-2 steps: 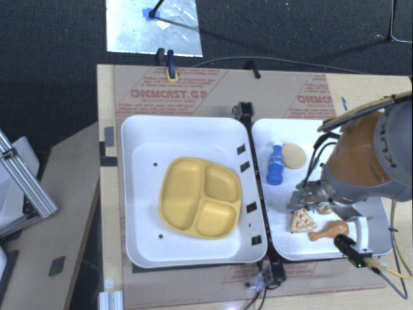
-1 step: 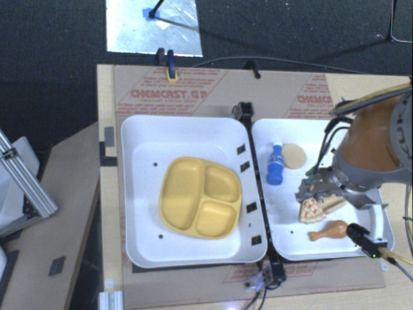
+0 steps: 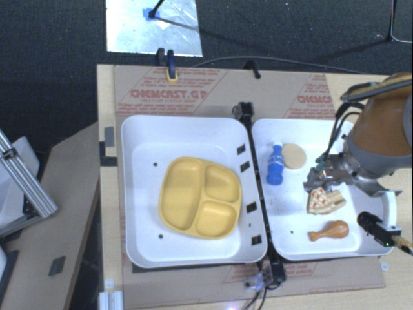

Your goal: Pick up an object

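In the right bin (image 3: 284, 247) lie a blue bottle (image 3: 275, 165), a round tan disc (image 3: 294, 155), a pizza slice (image 3: 324, 201) and a brown drumstick (image 3: 330, 230). My gripper (image 3: 324, 181) reaches in from the right and hangs low over the far edge of the pizza slice, close to it or touching it. The gripper's body hides the contact. The bottle and disc lie to its left, the drumstick nearer the front wall.
A yellow divided plate (image 3: 200, 197) fills the middle of the left bin (image 3: 139, 173). A black-clipped ridge (image 3: 250, 173) separates the two bins. The grey and orange arm (image 3: 384, 137) covers the right bin's far right corner.
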You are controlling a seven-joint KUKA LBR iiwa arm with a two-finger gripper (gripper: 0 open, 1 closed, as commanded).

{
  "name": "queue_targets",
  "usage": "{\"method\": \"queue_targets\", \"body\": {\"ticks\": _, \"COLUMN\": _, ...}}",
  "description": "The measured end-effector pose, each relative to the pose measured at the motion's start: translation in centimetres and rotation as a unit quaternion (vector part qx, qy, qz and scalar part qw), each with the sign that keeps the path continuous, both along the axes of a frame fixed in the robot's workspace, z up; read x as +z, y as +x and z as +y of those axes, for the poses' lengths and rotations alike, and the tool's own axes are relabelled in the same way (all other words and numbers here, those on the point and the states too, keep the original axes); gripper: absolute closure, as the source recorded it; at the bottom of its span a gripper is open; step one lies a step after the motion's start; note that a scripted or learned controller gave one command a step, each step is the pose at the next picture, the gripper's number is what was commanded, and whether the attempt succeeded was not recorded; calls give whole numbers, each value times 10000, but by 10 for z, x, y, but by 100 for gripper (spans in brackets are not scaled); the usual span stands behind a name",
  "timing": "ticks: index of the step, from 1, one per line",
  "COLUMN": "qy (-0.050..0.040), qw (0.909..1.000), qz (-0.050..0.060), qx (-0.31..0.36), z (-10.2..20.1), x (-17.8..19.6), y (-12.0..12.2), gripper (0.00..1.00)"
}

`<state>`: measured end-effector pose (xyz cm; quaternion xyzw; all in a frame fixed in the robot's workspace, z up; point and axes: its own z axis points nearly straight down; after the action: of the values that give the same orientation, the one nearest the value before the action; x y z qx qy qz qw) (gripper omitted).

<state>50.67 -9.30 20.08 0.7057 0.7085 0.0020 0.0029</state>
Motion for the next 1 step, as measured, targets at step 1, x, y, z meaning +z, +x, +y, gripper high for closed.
{"method": "queue_targets", "body": {"ticks": 1, "qy": 1, "qw": 10000, "qz": 9, "qx": 4, "z": 0, "x": 28, "y": 2, "gripper": 100}}
